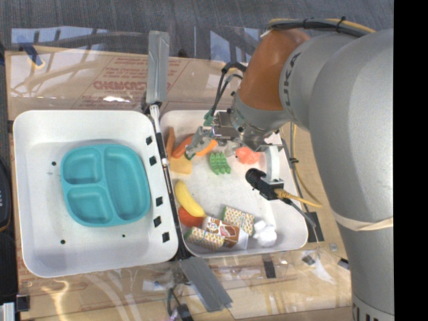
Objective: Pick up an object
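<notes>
Mid-frame, the metal gripper (202, 141) hangs over the right bin (294, 236), and I cannot tell its state. Beneath lies a carrot (179, 148), beside a ridged green piece (219, 162) and a smooth curved banana (188, 200).

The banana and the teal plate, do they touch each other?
Apart. The camera view shows the banana in the right bin and the teal plate in the left bin, with the bin walls between them.

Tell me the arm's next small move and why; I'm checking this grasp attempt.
Probably a short descent. The gripper hangs low over the right bin, right at the carrot, with the green toy beside it. Nothing shows held between its fingers, so easing down onto the carrot seems the likeliest step.
</notes>
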Controlling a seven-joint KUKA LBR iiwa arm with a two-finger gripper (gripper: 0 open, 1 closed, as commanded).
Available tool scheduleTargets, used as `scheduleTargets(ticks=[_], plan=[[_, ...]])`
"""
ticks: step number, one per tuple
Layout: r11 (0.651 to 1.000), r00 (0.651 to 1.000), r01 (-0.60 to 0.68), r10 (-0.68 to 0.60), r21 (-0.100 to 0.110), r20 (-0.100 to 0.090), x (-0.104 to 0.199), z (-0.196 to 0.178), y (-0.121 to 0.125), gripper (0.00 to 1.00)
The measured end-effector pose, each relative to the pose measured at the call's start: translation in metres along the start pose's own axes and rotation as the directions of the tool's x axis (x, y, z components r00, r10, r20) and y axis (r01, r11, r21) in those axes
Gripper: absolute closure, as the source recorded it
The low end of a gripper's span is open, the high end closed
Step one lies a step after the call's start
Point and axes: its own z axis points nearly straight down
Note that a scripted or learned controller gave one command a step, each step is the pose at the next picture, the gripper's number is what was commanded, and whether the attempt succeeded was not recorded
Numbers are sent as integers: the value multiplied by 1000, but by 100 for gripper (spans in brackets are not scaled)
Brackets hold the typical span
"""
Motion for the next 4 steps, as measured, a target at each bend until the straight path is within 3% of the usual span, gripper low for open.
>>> scheduleTargets(ticks=[1, 2, 3, 4], plan=[[1000, 1000, 16, -16, -14, 0, -35, 82, 69, 0], [992, 992, 123, -123, 2, -2, -31, 100, 48, 0], [992, 992, 128, -128, 3, -3, -29, 89, 49, 100], [984, 984, 175, -175, -2, 0, -57, 70, 68, 100]])
